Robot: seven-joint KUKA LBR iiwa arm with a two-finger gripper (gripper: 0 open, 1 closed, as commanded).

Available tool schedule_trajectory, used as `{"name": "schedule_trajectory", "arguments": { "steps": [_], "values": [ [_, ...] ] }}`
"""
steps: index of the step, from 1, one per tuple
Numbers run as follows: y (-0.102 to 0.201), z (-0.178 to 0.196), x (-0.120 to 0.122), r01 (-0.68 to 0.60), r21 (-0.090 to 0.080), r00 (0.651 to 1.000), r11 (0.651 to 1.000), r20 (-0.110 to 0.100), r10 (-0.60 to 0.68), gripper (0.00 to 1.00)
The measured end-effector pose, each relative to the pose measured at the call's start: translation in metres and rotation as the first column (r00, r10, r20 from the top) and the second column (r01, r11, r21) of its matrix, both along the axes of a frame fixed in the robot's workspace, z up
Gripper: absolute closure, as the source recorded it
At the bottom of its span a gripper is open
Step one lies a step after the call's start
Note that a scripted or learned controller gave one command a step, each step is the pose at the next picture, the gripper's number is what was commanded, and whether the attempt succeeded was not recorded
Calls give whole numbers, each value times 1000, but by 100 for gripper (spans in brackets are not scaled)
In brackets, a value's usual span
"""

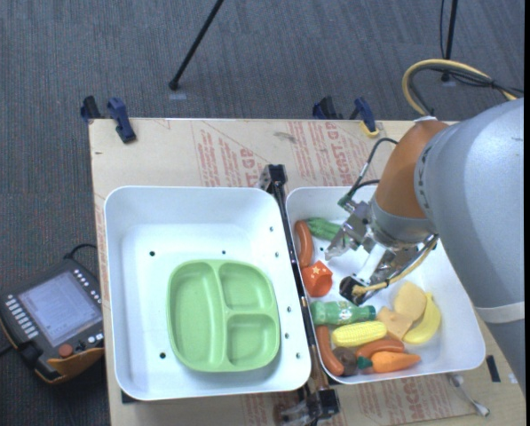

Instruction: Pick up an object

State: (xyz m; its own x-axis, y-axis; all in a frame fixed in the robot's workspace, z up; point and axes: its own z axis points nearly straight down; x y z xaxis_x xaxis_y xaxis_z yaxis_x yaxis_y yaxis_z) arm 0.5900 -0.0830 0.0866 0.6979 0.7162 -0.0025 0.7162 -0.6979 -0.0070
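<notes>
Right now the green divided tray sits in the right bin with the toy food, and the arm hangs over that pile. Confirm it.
Not quite. The camera view shows the green divided tray in the left bin, apart from the toy food in the right bin. The arm does hang over that pile.

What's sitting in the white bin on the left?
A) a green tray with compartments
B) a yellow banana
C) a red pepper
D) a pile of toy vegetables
A: the left bin holds a green divided tray, while the toy corn, banana and other play food lie in the right bin.
</notes>
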Motion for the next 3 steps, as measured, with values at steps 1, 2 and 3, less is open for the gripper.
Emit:
{"name": "schedule_trajectory", "arguments": {
  "steps": [1,2,3],
  "values": [
    [-17,1,46,-46,-1,999,999,3,46,0],
    [-65,27,51,-75,-1,997,997,4,75,0],
    [-113,1,30,-143,5,990,990,3,143,0]
  ]
}}
